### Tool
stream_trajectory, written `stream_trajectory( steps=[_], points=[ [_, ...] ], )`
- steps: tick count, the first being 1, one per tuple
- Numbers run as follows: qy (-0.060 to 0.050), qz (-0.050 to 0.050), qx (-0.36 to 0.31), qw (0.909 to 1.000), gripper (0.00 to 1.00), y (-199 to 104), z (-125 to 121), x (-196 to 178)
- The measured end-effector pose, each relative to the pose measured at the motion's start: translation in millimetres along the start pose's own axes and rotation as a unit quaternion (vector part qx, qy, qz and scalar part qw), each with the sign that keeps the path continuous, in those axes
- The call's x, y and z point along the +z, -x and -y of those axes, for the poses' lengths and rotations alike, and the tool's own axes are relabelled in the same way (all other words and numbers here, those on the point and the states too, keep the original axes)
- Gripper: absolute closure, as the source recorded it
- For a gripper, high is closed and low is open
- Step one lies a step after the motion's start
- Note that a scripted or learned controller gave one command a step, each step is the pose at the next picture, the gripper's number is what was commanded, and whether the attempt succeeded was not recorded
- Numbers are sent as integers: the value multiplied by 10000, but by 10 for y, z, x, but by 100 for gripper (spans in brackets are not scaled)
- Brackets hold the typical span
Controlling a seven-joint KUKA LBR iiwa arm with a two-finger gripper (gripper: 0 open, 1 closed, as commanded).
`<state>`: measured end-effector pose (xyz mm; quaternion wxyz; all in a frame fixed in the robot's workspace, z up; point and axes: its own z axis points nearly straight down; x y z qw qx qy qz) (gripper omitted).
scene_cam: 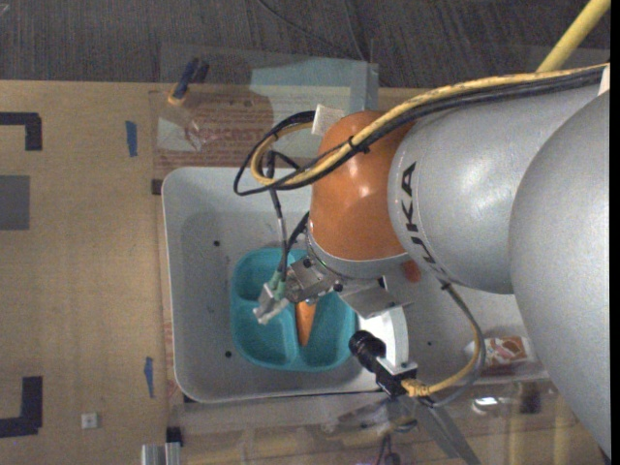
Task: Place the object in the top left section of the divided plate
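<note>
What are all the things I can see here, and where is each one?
Bin: one, white, middle of the bench, partly under the arm.
Divided plate: one, teal, inside the bin, toward its lower middle.
Carrot-like object: one, orange, over the plate's ridge, just below the gripper; whether it is held cannot be told.
Small red item: one, in the bin, at the edge of the arm; too hidden to name.
Packet: one, red-brown and white, lower right, under the arm.
Tape marks: several, blue, on the brown bench.
Cables: black and yellow, running along the arm.
Arm: one, grey with an orange band.
Gripper: one, metal, above the plate.
</note>
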<state>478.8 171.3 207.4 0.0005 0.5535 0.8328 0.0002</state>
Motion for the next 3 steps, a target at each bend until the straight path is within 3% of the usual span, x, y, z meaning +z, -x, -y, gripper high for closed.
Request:
stream_trajectory(
  steps=[1,2,3],
  points=[
    [12,6,1,10000,100,6,-8,-98],
    [0,5,-65,10000,100,809,-340,377],
    [-25,-7,760,9971,100,405,162,629]
  ],
)
